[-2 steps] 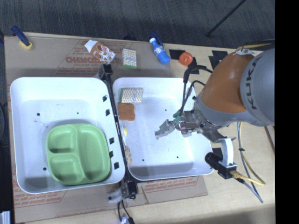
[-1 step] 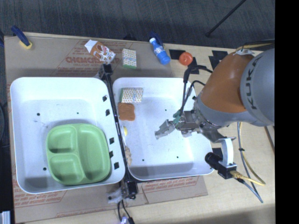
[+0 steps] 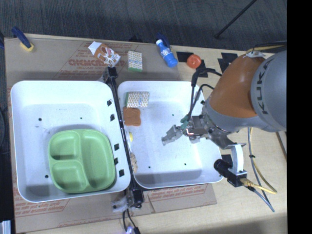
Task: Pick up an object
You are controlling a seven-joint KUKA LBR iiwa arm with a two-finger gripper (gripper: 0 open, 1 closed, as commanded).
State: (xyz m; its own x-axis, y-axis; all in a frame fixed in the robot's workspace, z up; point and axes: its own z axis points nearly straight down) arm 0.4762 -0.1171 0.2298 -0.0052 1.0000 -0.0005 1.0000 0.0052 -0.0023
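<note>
The claw [image 3: 168, 135] hangs over the middle of the right bin [image 3: 161, 177], with the grey arm [image 3: 243, 101] reaching in from 3 o'clock. The claw is small and blurred, so I cannot tell how wide it is open, and I see nothing held in it.

The things it could pick up are at the 10 o'clock side of this bin: a brown sponge-like block [image 3: 131, 116] and, just above it at 12 o'clock, a small patterned packet [image 3: 137, 99]. Both lie close to the left wall of the bin, well apart from the claw. A little yellow thing [image 3: 130, 137] sits at the same wall, lower down.

The main risk, I think, is that the claw comes down where it hangs and closes on bare floor, because nothing lies under it. If it goes toward the brown block, the wall and the black divider [image 3: 117, 126] between the bins may block one finger, so the block is pushed and not gripped. The block and the packet are also almost touching, so one can be knocked when the other is taken.

In the left bin [image 3: 29, 96] a green divided plate [image 3: 81, 160] lies at about 6 o'clock. On the bench [image 3: 63, 62] behind the bins I see a blue bottle [image 3: 166, 53], an orange ball [image 3: 194, 60], a second small packet [image 3: 134, 61], a crumpled wrapper [image 3: 104, 54] and a blue and yellow clip [image 3: 22, 39] at the far left. None of these stands in the way.
</note>
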